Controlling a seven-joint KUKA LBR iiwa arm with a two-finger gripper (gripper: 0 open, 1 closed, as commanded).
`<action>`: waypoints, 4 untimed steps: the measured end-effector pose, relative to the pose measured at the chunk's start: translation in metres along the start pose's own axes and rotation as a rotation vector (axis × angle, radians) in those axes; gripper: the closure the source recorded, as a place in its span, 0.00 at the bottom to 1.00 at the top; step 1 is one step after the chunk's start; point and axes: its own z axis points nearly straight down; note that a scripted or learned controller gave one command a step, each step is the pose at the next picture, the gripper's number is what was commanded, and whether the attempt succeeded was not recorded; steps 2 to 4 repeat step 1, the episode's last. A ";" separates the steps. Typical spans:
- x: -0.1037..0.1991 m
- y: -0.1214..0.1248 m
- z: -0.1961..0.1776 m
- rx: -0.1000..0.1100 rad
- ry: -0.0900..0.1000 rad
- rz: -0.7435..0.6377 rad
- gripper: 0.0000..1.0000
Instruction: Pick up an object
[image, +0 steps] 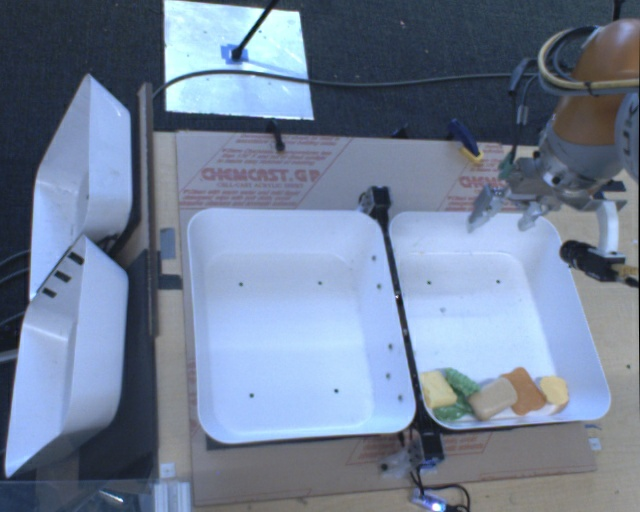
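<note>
Over the far rim of the right bin (565, 300) I have the end effector (503, 211) hanging, its two fingers apart with nothing between them. The grey arm (590, 100) with its orange band reaches in from the right. My candidates all lie huddled at the near edge of that same bin: a yellow block (437, 388), a green piece (461, 384) touching it, a tan block (492, 399), an orange block (525, 390) leaning on the tan one, and a small yellow piece (553, 391) at the end of the row. The left bin (215, 330) does not enter into this.

I judge this to be the approach step, with no grasp begun. The end effector is well apart from the pile, so the next move calls for travel across the bin toward its near edge, then a descent. Because the pieces touch each other and sit against the bin wall, I would aim for the tan block, which lies uppermost, with the fingers set across its narrow side.
</note>
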 end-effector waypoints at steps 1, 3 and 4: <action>-0.063 -0.006 0.033 0.002 0.000 0.005 0.00; -0.063 -0.006 0.033 0.002 0.000 0.005 0.00; -0.063 -0.006 0.033 0.002 0.000 0.005 0.00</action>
